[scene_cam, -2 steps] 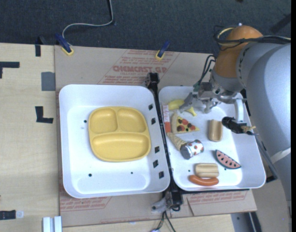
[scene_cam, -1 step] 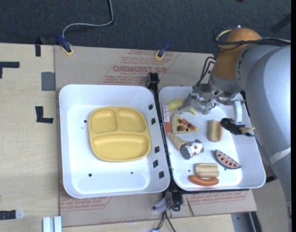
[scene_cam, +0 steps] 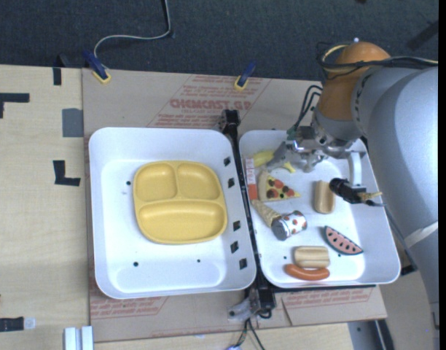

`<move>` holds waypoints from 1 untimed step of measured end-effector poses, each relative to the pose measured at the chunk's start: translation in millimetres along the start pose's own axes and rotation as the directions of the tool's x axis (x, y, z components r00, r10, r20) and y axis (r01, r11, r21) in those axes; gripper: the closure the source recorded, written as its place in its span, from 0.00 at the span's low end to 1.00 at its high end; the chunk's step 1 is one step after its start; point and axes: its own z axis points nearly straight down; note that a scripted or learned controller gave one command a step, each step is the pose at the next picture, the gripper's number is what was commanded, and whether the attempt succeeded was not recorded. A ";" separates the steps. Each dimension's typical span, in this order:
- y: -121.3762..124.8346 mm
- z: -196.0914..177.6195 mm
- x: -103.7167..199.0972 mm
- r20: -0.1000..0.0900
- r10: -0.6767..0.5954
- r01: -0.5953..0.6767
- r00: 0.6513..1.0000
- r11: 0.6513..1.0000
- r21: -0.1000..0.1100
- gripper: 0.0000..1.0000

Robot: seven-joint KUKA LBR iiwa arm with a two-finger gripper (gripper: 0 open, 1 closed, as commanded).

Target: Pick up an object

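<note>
My gripper (scene_cam: 294, 154) hangs low over the back of the right bin (scene_cam: 376, 268), under the orange wrist band. It sits just right of a small yellow banana-like piece (scene_cam: 263, 157) and just behind a pizza slice (scene_cam: 276, 189). A small yellow bit (scene_cam: 287, 168) lies right below the gripper. I see nothing clearly held in it. Other toy foods lie in the same bin: a tan bun (scene_cam: 323, 196), an ice cream cone (scene_cam: 262, 210), a grey can (scene_cam: 289, 224), a watermelon slice (scene_cam: 343, 240), a bread roll (scene_cam: 311, 256) and a sausage (scene_cam: 307, 272).
The left bin (scene_cam: 110, 195) holds a yellow divided plate (scene_cam: 181, 201). A thin red-and-white stick (scene_cam: 251, 181) lies along the right bin's left wall. The grey arm (scene_cam: 412, 144) covers the right bin's far right side. Clamps and a cable sit behind the bins.
</note>
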 end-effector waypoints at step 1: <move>-0.7 0.3 18.2 0.005 0.002 -0.002 1.000 1.000 0.002 0.00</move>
